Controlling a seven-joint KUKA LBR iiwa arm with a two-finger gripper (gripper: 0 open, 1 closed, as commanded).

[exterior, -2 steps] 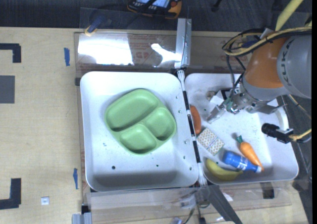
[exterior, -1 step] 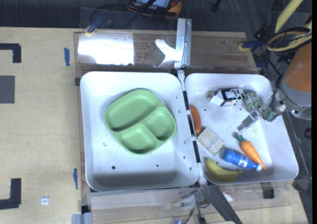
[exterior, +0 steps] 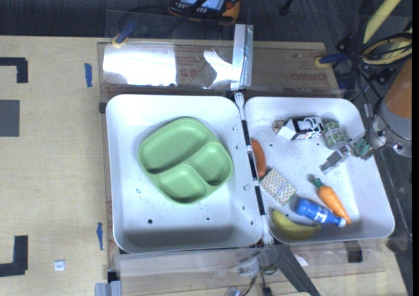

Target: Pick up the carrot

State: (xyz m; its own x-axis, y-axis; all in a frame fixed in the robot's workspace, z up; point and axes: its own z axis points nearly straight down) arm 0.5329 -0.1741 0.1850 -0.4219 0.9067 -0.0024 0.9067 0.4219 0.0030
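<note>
Reaching in from the right, the arm [exterior: 396,101], grey w/ an orange band, was over the right bin [exterior: 376,177]. Gripper [exterior: 335,159] hung above the bin's right-centre, fingers parted w/ nothing between them, tips pointing down-left.

Carrot [exterior: 332,200] lay on the right bin floor, lower right area, orange w/ green top at its upper-left end, body running diagonally toward the lower right. It was just below the gripper but apart from it, not touched. Carrot's lower end was touching or just beside the blue bottle [exterior: 317,212], which lay slanted w/ a white end at lower right. Banana [exterior: 291,225] lay along the bin's bottom edge, partly under the bottle.

Other stuff in the right bin: checkered packet [exterior: 279,186] near the centre-left, an orange rounded item [exterior: 259,157] against the left wall, a black-and-white box [exterior: 302,126] near the top, a small greenish patterned thing [exterior: 334,135] just right of it; couldn't tell what it was.

Left bin [exterior: 124,177] held a green divided plate [exterior: 185,158] w/ three compartments, sitting roughly mid-bin, tilted in plan.

Behind the bins: a clear panel [exterior: 170,52] w/ glare and a handheld controller [exterior: 203,0] on the dark floor.
</note>
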